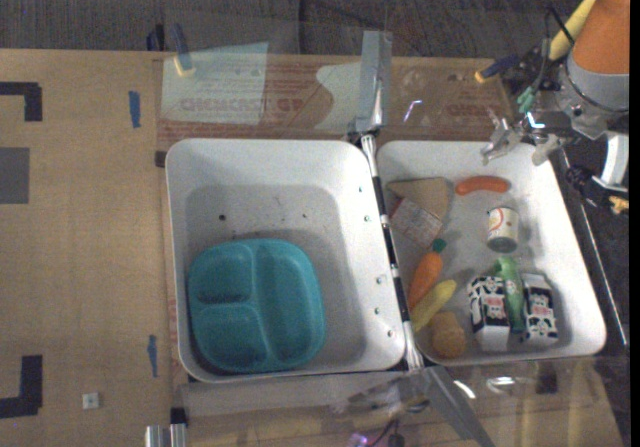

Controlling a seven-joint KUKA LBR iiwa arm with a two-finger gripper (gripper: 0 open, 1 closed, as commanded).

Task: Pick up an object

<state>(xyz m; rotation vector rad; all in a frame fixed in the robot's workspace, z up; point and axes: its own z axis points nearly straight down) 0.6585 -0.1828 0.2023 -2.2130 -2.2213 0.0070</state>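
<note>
2 white bins on the bench (80,235); landmark taken as the divider (385,235) where they meet. Left of divider: left bin (200,175), with a teal sectioned plate (256,305) lying flat in its near part. Right of divider: right bin (580,275) holding the loose items. Closest to the divider, a tan wedge-shaped piece (425,197) at the far end, a small pale packet (416,223) touching its near edge, then an orange carrot (427,276) with a green top, tilted, a yellow banana-like piece (433,303) just beside it, and a tan rounded lump (449,334) at the near end. Further right of the divider: a red-orange sausage (483,185) near the far wall, a small can (503,227) lying below it, and 2 black-and-white cartons (512,310) with a green bottle (511,285) lying between them. Pincer (520,132) sits well right of the divider, above the far rim of the right bin, apart from every item; nothing seen in it, and fingers too blurred to judge, so cannot tell its spread. Arm (600,45) enters from the right, orange band uppermost
</note>
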